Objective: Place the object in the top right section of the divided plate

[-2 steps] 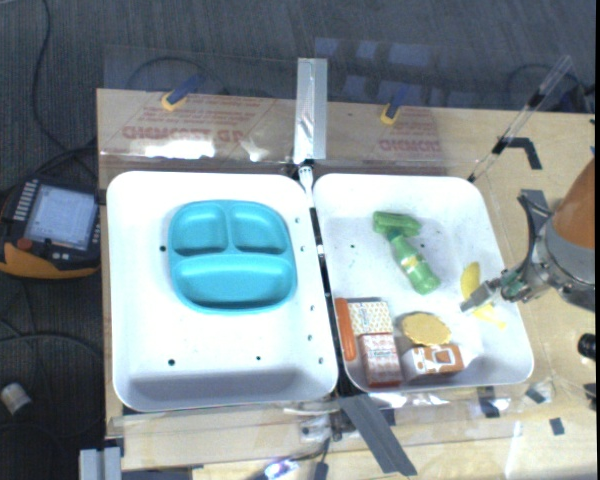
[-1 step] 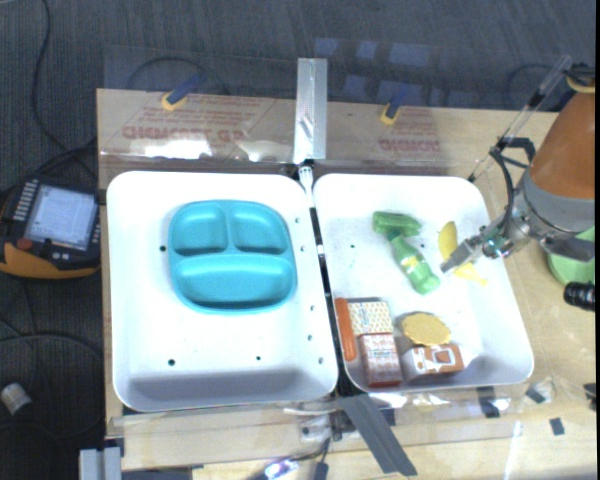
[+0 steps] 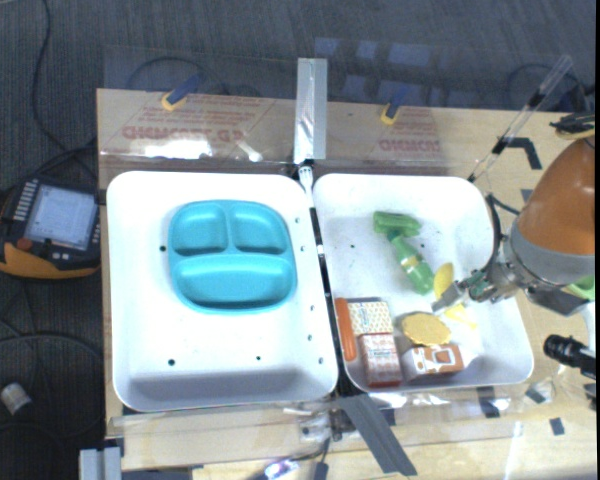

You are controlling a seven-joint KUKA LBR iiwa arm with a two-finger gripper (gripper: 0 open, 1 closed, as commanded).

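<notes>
I see a turquoise plate (image 3: 231, 253) in a white bin (image 3: 140, 298), plus a green bottle (image 3: 404, 250) and yellow banana (image 3: 442, 280).

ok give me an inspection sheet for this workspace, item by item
surface: wooden bench bearing two shallow white bins, left bin and right bin
job's things: blue divided plate in the left bin, its sections bare
clutter: in the right bin, green bottle, yellow piece, round yellow item, orange-and-white food boxes
grippers: gripper low over the right bin beside the yellow piece; nothing seen between its fingers
cables: black cables on the carpet at left
surroundings: dark carpet, handheld screen unit on the floor at left
</notes>
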